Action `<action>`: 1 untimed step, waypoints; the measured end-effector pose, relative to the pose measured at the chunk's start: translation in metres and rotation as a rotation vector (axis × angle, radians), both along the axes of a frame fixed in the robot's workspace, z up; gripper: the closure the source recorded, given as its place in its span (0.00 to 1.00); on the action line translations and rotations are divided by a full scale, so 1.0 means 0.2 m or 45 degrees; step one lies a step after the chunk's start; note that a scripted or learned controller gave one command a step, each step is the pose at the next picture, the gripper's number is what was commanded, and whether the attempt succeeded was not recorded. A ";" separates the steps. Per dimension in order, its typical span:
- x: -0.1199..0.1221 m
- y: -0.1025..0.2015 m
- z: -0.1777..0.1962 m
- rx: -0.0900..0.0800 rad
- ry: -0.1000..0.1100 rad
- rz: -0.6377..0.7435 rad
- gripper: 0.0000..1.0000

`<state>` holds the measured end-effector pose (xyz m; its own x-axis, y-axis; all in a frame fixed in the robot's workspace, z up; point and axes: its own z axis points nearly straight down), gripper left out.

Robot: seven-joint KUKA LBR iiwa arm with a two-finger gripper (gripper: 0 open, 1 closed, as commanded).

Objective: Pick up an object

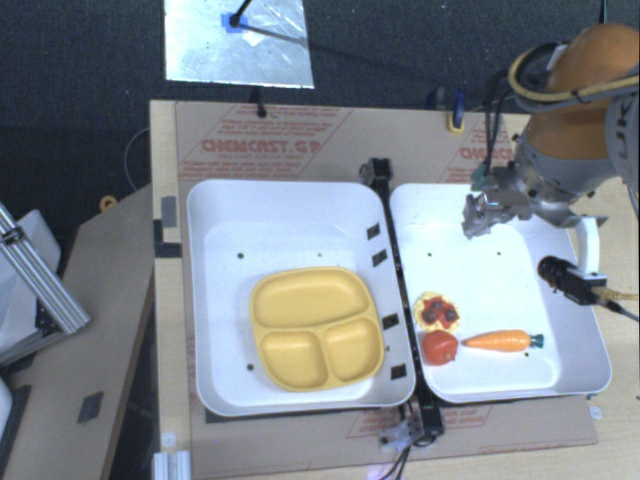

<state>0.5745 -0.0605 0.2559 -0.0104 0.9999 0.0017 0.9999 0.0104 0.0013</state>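
Note:
In the right bin [500,268] lie three small toys near its front left: a red tomato [439,347], an orange carrot with a green tip [497,341], and a little yellow pastry with dark red filling [437,310]. My gripper [480,214] hangs over the back part of that bin, well behind the toys, with nothing visibly in it. The arm above it is grey with an orange band [590,58].
The left bin [230,228] holds a yellow three-compartment tray [316,326]. A black clip row [385,258] runs along the seam between the bins. A black cylindrical part [566,277] sticks over the right bin's right rim. A shiny metal sheet [238,28] lies beyond the bench.

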 end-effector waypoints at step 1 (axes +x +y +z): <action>-0.06 0.27 -0.08 0.000 0.002 -0.001 1.00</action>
<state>0.5626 -0.0062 0.2407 -0.0099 0.9999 0.0018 1.0000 0.0099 -0.0003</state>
